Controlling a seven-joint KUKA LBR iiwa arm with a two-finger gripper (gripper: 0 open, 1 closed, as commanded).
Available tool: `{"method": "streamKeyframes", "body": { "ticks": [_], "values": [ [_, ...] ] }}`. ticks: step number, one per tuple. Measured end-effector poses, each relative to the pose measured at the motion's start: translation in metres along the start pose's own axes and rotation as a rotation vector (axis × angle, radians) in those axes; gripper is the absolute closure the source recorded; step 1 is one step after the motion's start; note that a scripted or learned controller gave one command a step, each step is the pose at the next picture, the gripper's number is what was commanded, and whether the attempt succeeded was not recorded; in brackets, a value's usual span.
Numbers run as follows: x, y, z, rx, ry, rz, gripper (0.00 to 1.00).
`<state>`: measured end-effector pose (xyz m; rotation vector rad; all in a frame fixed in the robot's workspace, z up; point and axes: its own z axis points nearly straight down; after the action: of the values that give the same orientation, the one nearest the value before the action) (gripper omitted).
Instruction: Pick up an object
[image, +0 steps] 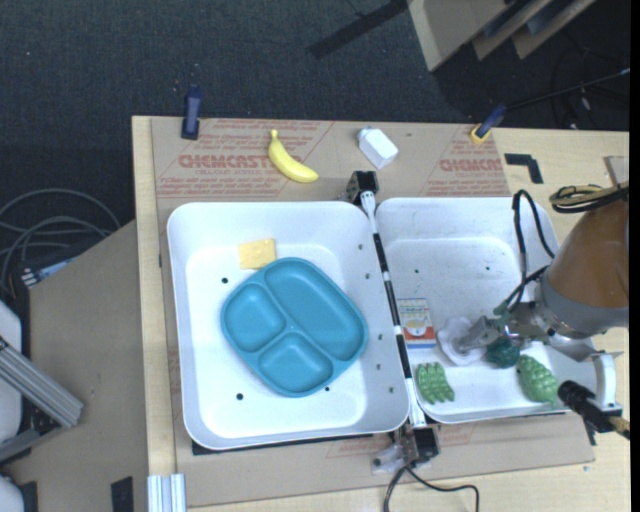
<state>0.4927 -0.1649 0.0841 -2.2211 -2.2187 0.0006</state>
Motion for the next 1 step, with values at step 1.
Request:
{"method": "streamKeyframes", "body": {
  "ticks": [1],
  "values": [
    [0.0000,0.0008,-0.0105,-0.003,-0.001,0.001,1.00]
  ]
}}
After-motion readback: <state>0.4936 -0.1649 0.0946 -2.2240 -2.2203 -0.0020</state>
